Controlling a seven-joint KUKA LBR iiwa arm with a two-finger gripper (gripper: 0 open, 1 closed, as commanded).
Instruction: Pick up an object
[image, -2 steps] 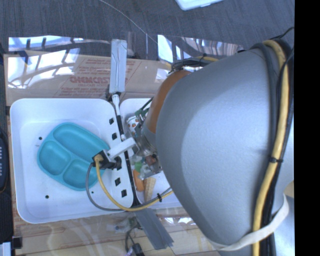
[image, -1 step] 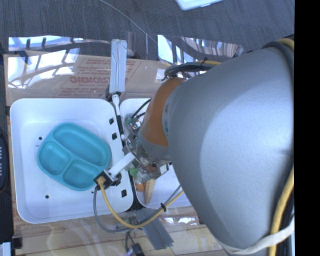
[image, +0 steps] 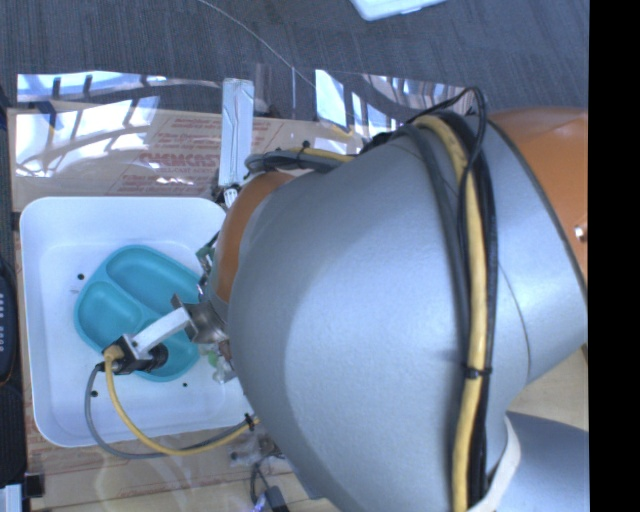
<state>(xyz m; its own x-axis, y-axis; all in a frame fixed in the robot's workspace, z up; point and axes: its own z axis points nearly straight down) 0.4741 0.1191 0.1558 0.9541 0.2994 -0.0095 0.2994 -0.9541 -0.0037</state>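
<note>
Teal and two-welled, the dish lies unlifted in the white bin at the frame's left, the tool low at its right edge beneath the grey arm, clenched or released I cannot tell.

The arm is huge here, 1 big grey link coming in from the right and hanging over the right side of the left white bin. Its orange band sits above that bin's right edge, with the wrist angled down into it. The gripper is mostly tucked under the arm, by the bin's right wall.
</note>
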